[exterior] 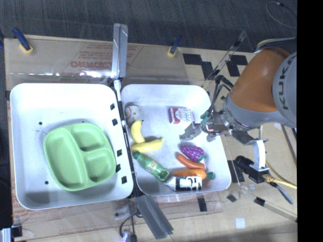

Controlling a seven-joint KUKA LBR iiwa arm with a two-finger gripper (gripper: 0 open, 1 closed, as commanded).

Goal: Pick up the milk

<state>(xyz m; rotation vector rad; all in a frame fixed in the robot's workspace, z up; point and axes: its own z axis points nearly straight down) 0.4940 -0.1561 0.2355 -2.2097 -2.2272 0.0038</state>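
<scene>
The milk point(180, 115), a small red-and-white carton, is seen lying flat on the floor of the right bin point(166, 91), toward that bin's far half; it is taken as the landmark for all positions below. The gripper point(194, 131) is found just beside the milk, on its near-right side, not touching it and with nothing between the fingers; the jaws appear parted to a moderate width, though the slanted view leaves the exact gap uncertain. The bunch of purple grapes point(192, 151) lies nearer the camera than the milk, just under the gripper's tip. Further toward the near wall from the milk, an orange carrot point(190, 161), a second carrot-like item point(191, 173) and a dark labelled box point(188, 183) are noted. To the milk's left, two bananas point(142, 138) and a small round object point(132, 112) lie well apart from it; a green bottle point(151, 167) lies near-left. The green divided plate point(81, 156) sits in the left bin, far left of the milk. The step in hand is judged to be the approach. For a sound grasp, the gripper should be shifted away from the grapes and centred over the carton, the jaws aligned across its narrower side, then lowered until the fingers straddle it before closing. The carton lies flat, so a shallow descent is likely to slide over it.
</scene>
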